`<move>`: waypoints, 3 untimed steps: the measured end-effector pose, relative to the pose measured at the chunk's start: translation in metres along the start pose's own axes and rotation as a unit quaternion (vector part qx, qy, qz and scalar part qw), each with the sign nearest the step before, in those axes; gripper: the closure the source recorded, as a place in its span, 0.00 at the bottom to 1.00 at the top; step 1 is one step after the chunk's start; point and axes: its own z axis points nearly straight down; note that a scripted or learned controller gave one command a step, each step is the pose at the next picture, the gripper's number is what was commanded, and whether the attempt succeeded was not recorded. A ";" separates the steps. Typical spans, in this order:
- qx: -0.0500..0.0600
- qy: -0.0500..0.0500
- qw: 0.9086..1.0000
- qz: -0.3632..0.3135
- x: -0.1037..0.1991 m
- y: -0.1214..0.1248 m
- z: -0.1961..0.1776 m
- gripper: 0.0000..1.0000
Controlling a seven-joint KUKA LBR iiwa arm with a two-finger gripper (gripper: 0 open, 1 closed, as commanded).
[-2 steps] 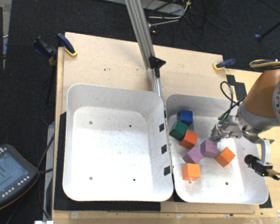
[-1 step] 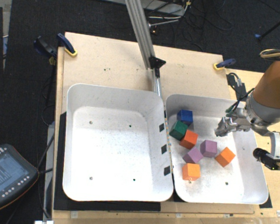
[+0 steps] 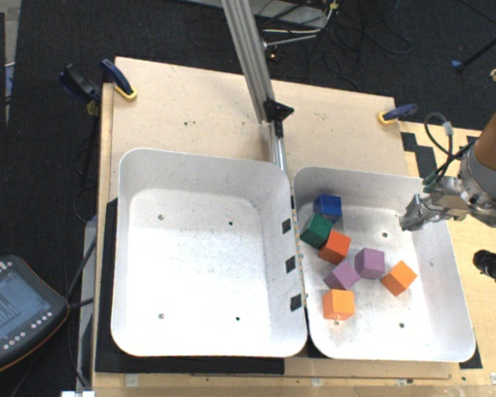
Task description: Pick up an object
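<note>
The arm comes in from 3 o'clock, w/ its gripper poised over the upper-right part of the right bin, near the rim. Whether it is released or clenched can't be told from this angle; nothing visible is in its grasp. It sits well apart from the cubes, so the pick likely hasn't started; the arm looks parked above the bin, prob. so the camera gets a clean look at the contents.

All candidate objs are in the right bin, bunched toward its left half, approx. at 8 o'clock from the gripper. The blue cube is at 12 o'clock of the cluster, w/ the green cube just below it and touching or nearly so. An orange cube sits right beside the green one. Lower down, a purple cube and a 2nd purple cube lie close together, another orange cube is at 6 o'clock, and a third orange cube is off at 3 o'clock of the group, a bit more isolated.

That outlying orange cube is nearest the gripper and has free space around it, so it seems the easiest target; the packed ones leave little room beside them.

The left bin holds no cubes.
</note>
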 end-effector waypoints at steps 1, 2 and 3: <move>0.001 0.001 1.000 -0.001 0.000 0.001 -0.022 1.00; 0.003 0.003 1.000 -0.005 0.061 -0.004 -0.030 1.00; 0.003 0.002 1.000 -0.004 0.112 -0.016 -0.041 1.00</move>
